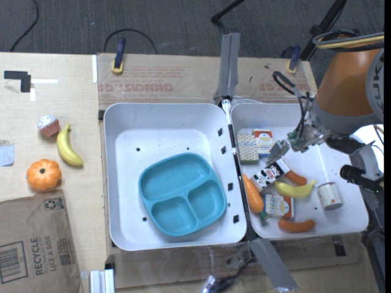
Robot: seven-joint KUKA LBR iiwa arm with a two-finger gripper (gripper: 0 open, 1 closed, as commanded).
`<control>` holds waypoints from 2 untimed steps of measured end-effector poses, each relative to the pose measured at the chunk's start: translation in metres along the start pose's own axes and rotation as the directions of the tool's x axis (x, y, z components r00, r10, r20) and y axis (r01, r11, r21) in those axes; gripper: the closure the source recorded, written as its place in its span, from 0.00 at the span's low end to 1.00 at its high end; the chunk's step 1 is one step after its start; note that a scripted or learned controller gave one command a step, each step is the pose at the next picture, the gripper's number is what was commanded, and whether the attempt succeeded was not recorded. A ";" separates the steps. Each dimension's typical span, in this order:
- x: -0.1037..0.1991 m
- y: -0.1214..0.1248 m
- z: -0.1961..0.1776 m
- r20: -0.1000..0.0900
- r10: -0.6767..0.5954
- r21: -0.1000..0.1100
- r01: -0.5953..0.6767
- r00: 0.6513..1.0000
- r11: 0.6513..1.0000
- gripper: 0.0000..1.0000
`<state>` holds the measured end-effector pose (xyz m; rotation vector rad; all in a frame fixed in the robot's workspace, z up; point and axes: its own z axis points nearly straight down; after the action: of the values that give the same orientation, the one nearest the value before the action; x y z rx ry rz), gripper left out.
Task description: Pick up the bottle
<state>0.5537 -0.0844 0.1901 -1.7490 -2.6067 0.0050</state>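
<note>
Bins of shallow white plastic are seen side by side on the bench, the left bin (116, 182) at the centre of the frame and the right bin (354, 221) towards the right edge. A blue divided plate (181, 194) is laid flat in the left bin.

The grey arm (348, 90) with its orange band is reached in from the upper right, and the gripper (276, 156) is held low over the upper left part of the right bin. Whether it is parted or closed cannot be told, and nothing is seen to be held by it.

The bottle (267, 176), small and patterned in black and white, is lain just below the gripper, in the left half of the right bin; contact between the two cannot be made out. An orange carrot (253, 195) is placed just to its left, against the bin wall. A yellow banana (295, 189) is lain to the lower right of the bottle, with a small printed carton (278, 206) below it and an orange sausage (296, 226) near the bottom wall. Two small cartons (255, 145) are set in the upper left corner of that bin. A white cylinder (330, 195) is lain further right, apart from the rest.

On the bare bench at the left of the frame, a cupcake (48, 126), a second banana (68, 146) and a small pumpkin (44, 174) are grouped, with a cardboard box (36, 243) below them.
</note>
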 end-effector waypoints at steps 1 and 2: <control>-0.021 -0.002 0.085 0.000 0.111 -0.002 -0.111 0.994 0.994 0.00; 0.034 0.004 0.000 0.002 -0.226 -0.003 0.226 0.974 0.974 0.00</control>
<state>0.5449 -0.0511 0.1905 -1.4429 -2.7905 0.0021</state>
